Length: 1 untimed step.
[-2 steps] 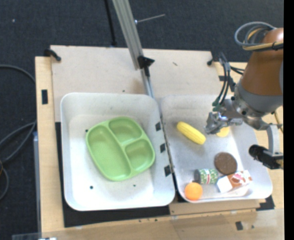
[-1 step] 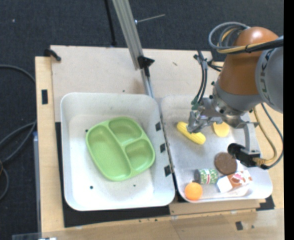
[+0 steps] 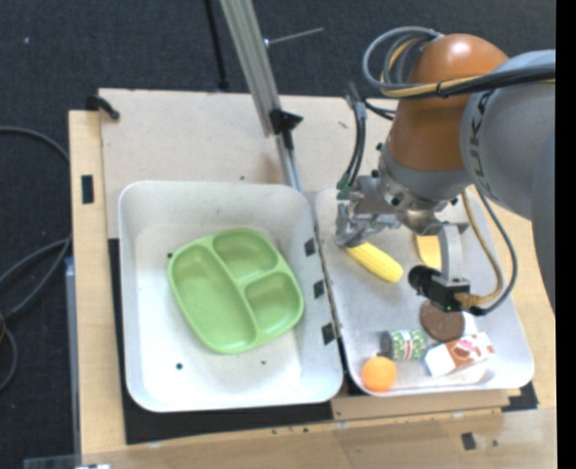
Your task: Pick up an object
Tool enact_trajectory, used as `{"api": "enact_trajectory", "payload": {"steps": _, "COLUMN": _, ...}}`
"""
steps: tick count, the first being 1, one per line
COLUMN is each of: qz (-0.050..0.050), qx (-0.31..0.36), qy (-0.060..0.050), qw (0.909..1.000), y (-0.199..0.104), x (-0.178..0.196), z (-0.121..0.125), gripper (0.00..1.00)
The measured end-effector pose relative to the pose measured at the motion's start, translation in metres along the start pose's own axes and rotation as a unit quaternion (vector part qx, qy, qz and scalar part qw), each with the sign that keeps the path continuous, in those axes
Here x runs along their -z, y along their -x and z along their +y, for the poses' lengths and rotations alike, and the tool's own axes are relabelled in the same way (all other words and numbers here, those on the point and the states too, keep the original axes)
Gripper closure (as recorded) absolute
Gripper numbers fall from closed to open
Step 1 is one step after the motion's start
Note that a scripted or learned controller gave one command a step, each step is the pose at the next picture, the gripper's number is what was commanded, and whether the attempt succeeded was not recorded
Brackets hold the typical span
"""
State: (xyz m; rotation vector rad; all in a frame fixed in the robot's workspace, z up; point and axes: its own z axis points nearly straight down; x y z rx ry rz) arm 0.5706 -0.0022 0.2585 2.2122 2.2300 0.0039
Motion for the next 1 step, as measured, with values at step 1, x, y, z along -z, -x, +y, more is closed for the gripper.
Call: {"api": "enact_trajectory", "payload": {"steps": 1, "qz": -0.001, "qx": -0.001, "qy": -0.001, "qw": 1.0, "y": -0.045, "x": -0.0151, "z": 0.0128, "gripper": 1.0}}
